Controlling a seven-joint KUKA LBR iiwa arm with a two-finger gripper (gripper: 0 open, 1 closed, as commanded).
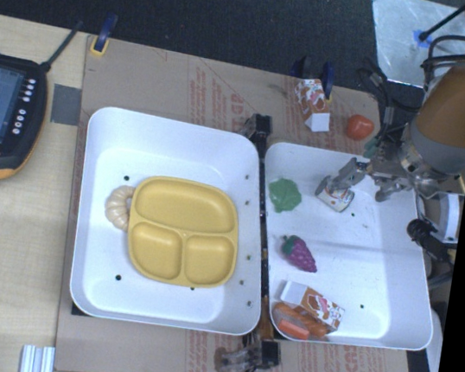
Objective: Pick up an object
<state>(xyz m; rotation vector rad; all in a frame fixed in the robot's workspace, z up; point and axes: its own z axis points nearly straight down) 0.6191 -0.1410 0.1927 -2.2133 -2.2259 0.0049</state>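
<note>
Across the table sit two white bins; the left bin point(98, 203) carries one stiff yellow divided tray point(182, 231) with one pale pastry point(117, 205) touching its left edge. Smaller things lie in the right bin point(375, 282): one light carton point(311, 305) and one carrot point(297, 321) at the near edge, one soft-looking green piece point(284, 194), one purple grape bunch point(300, 254), knobbly, probably easiest pinched across its middle. At the far edge the gripper point(337, 194) stands spread open, holding nothing.

A yellow plastic tray with three sections point(182, 231) sits in a white bin point(98, 203). The other white bin point(392, 285) has a green leafy toy point(284, 194), purple toy grapes point(299, 253) and an orange toy carrot point(292, 320).
</note>
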